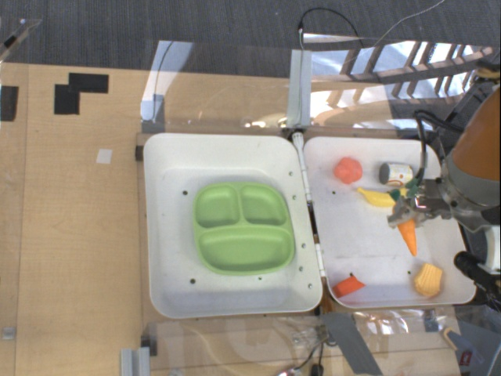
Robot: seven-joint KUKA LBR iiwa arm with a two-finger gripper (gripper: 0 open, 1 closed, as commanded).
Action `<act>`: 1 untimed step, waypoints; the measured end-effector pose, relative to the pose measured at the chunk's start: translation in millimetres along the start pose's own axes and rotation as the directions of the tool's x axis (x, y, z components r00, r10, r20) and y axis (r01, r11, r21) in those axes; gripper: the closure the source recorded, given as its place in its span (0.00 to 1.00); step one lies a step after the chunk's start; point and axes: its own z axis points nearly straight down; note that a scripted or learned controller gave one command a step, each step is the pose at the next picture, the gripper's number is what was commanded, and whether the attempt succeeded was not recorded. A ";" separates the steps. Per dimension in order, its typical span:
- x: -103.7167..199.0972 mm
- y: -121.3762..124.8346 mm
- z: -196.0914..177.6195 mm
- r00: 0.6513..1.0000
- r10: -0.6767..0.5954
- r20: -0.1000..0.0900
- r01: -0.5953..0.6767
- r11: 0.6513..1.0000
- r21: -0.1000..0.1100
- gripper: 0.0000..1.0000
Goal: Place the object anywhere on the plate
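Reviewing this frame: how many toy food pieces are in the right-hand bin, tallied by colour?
Red: 2, round piece and red-orange wedge
Yellow: 2, banana and corn cob
Orange: 1, carrot
Total: 5

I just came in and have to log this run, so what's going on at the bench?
The arm's gripper is down in the right bin, close above a yellow banana and an orange carrot. I cannot tell whether it holds either. A red ball and a corn cob lie nearby. The green plate waits in the left bin, and the placing is not yet done.
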 end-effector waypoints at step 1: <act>74.9 -3.4 28.2 0.996 -0.087 -0.001 0.087 0.996 0.002 1.00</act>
